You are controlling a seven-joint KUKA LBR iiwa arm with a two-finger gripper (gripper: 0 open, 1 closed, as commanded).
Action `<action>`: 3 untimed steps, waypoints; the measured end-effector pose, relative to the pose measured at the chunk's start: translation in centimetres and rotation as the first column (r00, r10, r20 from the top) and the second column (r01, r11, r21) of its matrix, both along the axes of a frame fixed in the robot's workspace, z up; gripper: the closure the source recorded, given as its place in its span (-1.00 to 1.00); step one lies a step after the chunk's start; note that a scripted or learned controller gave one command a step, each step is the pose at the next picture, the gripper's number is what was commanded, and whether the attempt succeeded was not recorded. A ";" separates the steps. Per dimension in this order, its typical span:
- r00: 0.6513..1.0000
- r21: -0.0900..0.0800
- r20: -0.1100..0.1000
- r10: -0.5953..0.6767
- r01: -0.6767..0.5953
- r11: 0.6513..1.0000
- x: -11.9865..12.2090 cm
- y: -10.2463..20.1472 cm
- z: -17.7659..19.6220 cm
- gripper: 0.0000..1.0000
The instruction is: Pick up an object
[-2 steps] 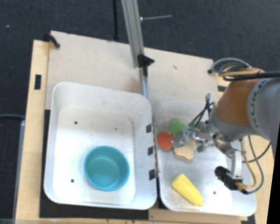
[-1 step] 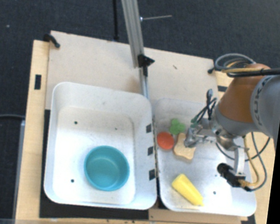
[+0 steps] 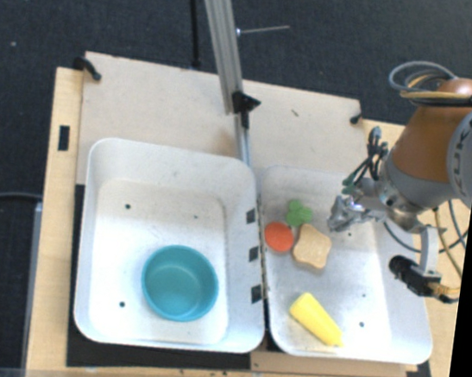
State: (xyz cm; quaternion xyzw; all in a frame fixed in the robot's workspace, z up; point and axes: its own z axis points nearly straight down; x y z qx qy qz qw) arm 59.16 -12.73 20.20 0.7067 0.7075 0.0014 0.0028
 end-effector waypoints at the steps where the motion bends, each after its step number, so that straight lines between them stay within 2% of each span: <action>1: 1.000 0.001 0.000 0.001 -0.001 1.000 0.1 -0.1 3.2 1.00; 3: 1.000 0.002 -0.005 0.002 -0.002 1.000 3.8 9.3 5.2 1.00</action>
